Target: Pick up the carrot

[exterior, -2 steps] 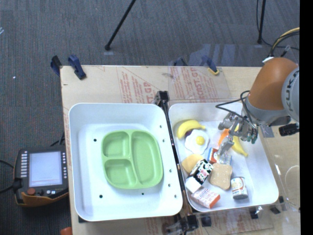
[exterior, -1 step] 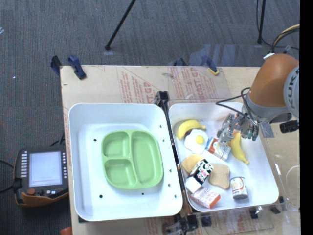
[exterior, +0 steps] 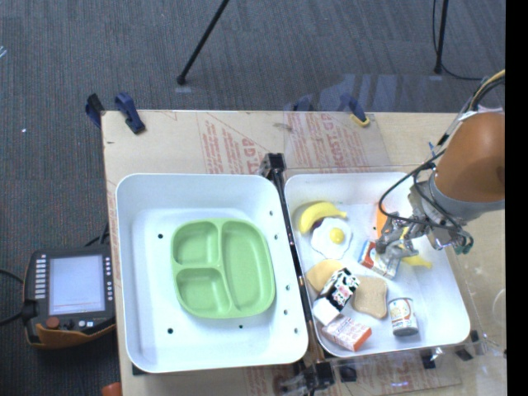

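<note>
Camera view: the carrot (exterior: 380,220) appears as a narrow orange sliver standing near-vertical in the frame, in the right bin (exterior: 452,291), just behind and to the view-left of the gripper (exterior: 394,250). Its long axis appears to run roughly from the far rim toward the near rim — most of its length is hidden by the gripper body and cables, so the exact orientation cannot be confirmed. The gripper sits low over the bin floor, pointing toward view-left; whether its jaws stand apart or together cannot be told, and nothing is visibly held between them. The carrot lies on the far-left side of the tool, so the coming move likely calls for a short shift toward the far rim and view-left before descent. The surface is smooth white plastic. Room is tight — a small red-and-white carton (exterior: 373,258) lies touching or just beside the gripper tip, a fried egg (exterior: 332,238) and a banana (exterior: 318,214) lie near on the view-left, and a yellow piece (exterior: 419,261) lies just beside it on the view-right. The left bin (exterior: 144,213) carries a green divided plate (exterior: 223,268), well apart from the work.
</note>
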Robot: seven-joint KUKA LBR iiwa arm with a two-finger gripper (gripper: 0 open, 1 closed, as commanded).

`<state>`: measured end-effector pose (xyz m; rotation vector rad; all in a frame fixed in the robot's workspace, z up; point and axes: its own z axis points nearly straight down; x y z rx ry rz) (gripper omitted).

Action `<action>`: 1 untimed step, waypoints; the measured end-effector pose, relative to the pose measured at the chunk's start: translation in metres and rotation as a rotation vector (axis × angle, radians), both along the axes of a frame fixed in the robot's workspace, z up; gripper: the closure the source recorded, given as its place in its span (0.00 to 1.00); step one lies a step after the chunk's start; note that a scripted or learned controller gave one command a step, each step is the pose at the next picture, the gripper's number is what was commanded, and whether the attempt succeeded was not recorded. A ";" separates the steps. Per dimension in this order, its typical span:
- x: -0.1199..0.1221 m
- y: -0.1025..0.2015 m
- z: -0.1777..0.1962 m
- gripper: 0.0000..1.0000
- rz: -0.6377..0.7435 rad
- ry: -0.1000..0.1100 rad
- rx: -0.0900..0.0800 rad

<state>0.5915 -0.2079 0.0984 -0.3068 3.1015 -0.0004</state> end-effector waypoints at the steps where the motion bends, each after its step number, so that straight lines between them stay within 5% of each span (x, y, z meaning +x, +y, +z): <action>1: 0.000 -0.001 0.000 0.00 0.001 -0.001 -0.003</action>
